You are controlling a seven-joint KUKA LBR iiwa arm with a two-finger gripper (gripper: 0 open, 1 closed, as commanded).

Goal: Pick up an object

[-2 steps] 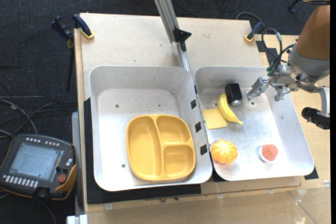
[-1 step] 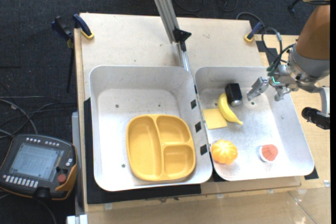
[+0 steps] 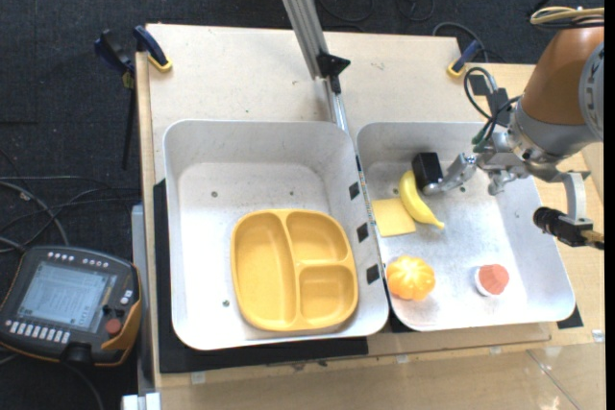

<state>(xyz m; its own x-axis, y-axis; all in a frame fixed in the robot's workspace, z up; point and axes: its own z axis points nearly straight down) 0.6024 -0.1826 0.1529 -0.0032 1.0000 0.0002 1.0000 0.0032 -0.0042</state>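
The right bin (image 3: 538, 235) holds a yellow banana (image 3: 419, 202), a flat pale-yellow square (image 3: 394, 217) partly under the banana, an orange (image 3: 410, 277) near the front edge and a small red round piece (image 3: 493, 279). My gripper (image 3: 428, 172) reaches in from the right and sits low over the back of this bin, its black tip right at the banana's upper end. Nothing is visibly lifted off the bin floor. The grey wrist with its orange band (image 3: 567, 82) hangs over the bin's right rim.
The left bin (image 3: 192, 168) holds a yellow three-compartment tray (image 3: 294, 270). A slanted metal pole (image 3: 300, 0) comes down to the divide between the bins. Clamps sit at the bench's back corners, and a teach pendant (image 3: 67, 302) lies at the lower left.
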